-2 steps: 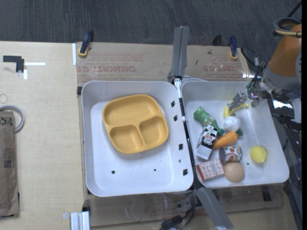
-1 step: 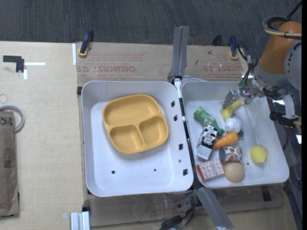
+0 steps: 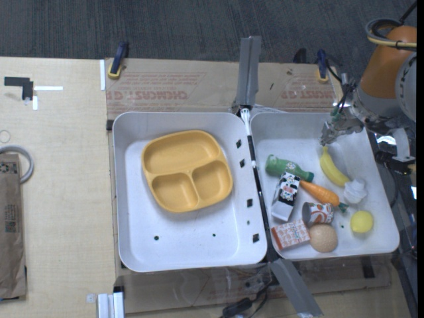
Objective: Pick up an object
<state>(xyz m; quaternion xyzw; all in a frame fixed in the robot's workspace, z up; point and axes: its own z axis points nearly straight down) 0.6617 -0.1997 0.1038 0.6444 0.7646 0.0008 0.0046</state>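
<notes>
The right bin [image 3: 387, 240] holds several small items: a yellow banana [image 3: 333, 169], a green bottle [image 3: 288, 168] lying on its side, an orange carrot [image 3: 320, 193], a black-and-white carton [image 3: 286, 195], a small can [image 3: 318, 212], a red box [image 3: 291, 234], a tan ball [image 3: 323, 238], a yellow lemon [image 3: 362, 222] and a white piece [image 3: 355, 191]. My gripper [image 3: 330, 136] hangs low at the bin's far right, just above the banana's upper end. Nothing shows in its grasp.
In the left bin [image 3: 126, 197] lies a yellow divided plate [image 3: 188, 171]. A grey divider post [image 3: 248, 68] rises between the bins at the back. The arm with its orange band [image 3: 387, 68] fills the upper right. Brown cardboard [image 3: 172, 85] lies behind the bins.
</notes>
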